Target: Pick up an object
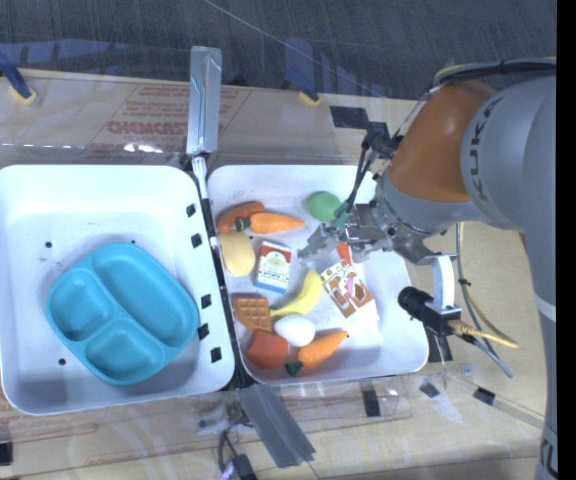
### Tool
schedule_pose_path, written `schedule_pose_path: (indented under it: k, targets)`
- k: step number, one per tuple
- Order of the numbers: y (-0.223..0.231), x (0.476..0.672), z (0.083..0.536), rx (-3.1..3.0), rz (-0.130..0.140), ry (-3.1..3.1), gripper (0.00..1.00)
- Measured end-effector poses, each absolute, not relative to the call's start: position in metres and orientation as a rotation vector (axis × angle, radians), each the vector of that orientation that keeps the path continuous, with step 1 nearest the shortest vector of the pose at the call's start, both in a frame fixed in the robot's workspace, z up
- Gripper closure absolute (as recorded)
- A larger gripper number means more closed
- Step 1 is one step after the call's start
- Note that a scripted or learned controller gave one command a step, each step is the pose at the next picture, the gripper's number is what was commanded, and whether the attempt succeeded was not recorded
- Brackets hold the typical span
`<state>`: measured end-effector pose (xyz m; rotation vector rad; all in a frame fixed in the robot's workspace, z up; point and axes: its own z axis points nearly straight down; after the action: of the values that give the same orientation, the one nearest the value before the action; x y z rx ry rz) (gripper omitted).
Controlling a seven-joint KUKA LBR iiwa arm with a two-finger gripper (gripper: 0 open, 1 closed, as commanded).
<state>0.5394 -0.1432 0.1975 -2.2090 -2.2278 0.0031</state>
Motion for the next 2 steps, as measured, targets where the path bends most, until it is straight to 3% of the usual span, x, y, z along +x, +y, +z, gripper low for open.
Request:
schedule_pose_path:
  k: [1,2]
  targets:
    - [-0.130,0.655,0.090,-2.074,0.005,-2.351,0.00]
    - [-0.123,0.659,0.255,-2.094,-0.011,-2.356,0.00]
